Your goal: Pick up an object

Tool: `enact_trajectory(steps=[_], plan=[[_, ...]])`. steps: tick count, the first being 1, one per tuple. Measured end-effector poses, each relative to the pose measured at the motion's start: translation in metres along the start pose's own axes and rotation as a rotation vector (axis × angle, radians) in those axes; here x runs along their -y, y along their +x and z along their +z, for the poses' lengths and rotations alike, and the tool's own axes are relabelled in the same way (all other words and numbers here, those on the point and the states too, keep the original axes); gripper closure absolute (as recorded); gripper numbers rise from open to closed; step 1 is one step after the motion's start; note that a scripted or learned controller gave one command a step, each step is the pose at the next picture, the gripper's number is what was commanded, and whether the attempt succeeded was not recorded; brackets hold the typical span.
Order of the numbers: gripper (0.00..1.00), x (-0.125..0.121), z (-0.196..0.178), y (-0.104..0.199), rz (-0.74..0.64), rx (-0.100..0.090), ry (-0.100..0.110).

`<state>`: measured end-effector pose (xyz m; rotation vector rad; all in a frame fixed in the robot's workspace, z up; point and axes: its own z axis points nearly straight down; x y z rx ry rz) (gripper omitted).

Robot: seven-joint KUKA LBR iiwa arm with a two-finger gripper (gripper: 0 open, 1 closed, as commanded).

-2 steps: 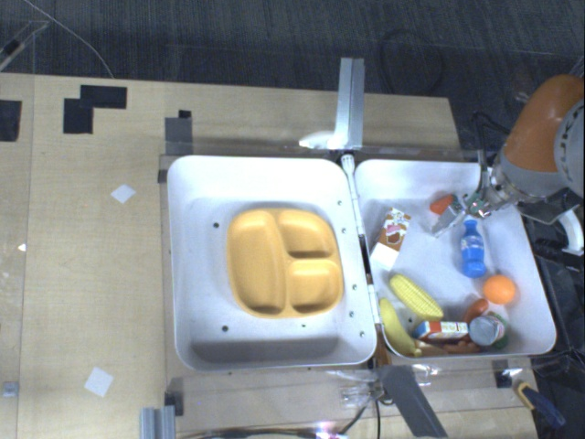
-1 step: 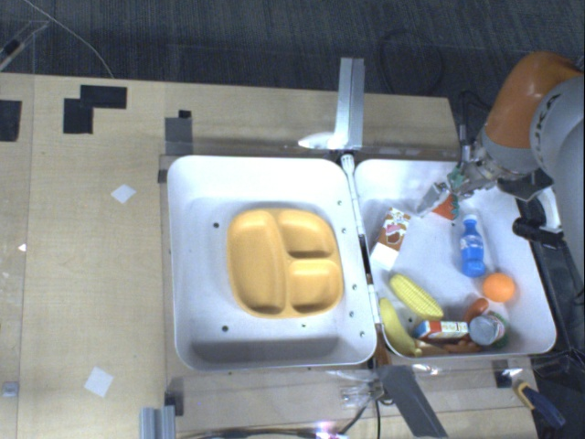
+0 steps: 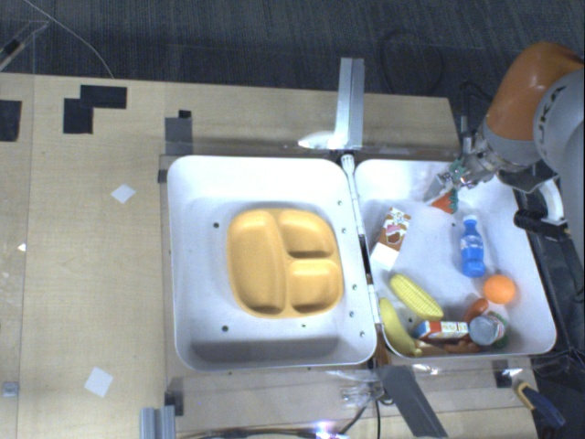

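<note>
The right bin (image 3: pixel 541 314) holds several objects: a blue bottle (image 3: pixel 472 248), an orange (image 3: pixel 499 289), a corn cob (image 3: pixel 416 295), a banana (image 3: pixel 393 327), a red-and-white snack packet (image 3: pixel 395 227), a can (image 3: pixel 489 329) and a flat red box (image 3: pixel 443 329). A small orange-red item with a green top (image 3: pixel 444 200) lies near the bin's back wall. My gripper (image 3: pixel 463 172) hangs at the back of the right bin, just above and right of that small item. It is small and partly hidden by the wrist.
The left bin (image 3: pixel 196 245) holds a yellow divided tray (image 3: pixel 283 262). A metal post (image 3: pixel 351 108) stands behind the wall between the bins. The grey arm with its orange band (image 3: pixel 535 80) comes in from the upper right, with black cables along the right side.
</note>
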<state>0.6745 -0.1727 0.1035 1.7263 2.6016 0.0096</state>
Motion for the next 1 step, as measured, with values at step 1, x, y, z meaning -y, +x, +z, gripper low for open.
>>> enact_trajectory(steps=[1], plan=[[1.00,-0.0055,-0.0832,0.0162,0.450,-0.005,0.008]])
